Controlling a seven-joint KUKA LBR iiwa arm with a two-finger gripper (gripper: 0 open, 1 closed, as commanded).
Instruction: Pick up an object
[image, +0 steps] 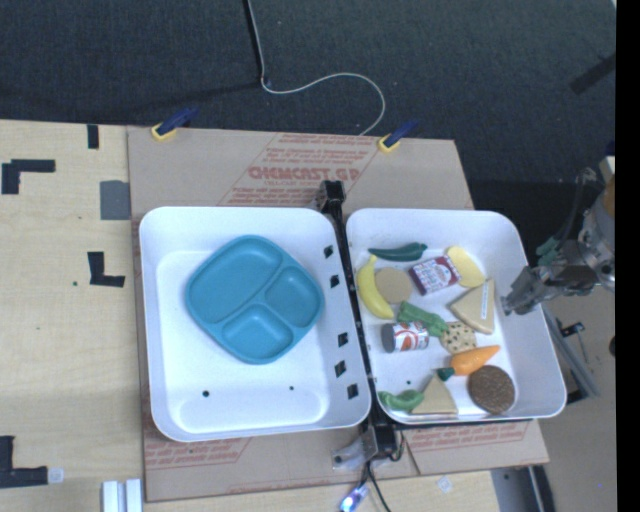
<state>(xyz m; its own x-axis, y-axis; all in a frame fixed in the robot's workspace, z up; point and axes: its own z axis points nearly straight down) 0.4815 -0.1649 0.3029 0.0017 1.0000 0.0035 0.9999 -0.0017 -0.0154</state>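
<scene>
Surface: pale wooden bench (60, 330) with black marks at left of frame, brown cardboard sheet (300, 170) under both bins, dark carpet across the top with a thin white cable (330, 85) looping down.
Left bin (160, 250): centre-left of frame, holding a blue sectioned plate (255, 298), tilted diamond-wise.
Right bin (525, 340): centre-right, crowded with toy food.
Candidates to pick: yellow banana (370, 290) beside the divider, green pepper (398, 251) at top, carrot (472, 358) and round brown cookie (491, 388) at lower right, pale cheese wedge (476, 306) nearest the arm.
Gripper (520, 293): right edge of frame, just over the right bin's rim, nothing seen between the fingers; spread of the fingers too blurred to judge.
Risk, crowding: pieces touching or overlapping, so a descent likely to land on two at once or nudge one aside.
Risk, rim: position so near the bin wall that a fingertip could strike it.
Risk, shape: flat wedge and cookie likely to slip from a pinch.
</scene>
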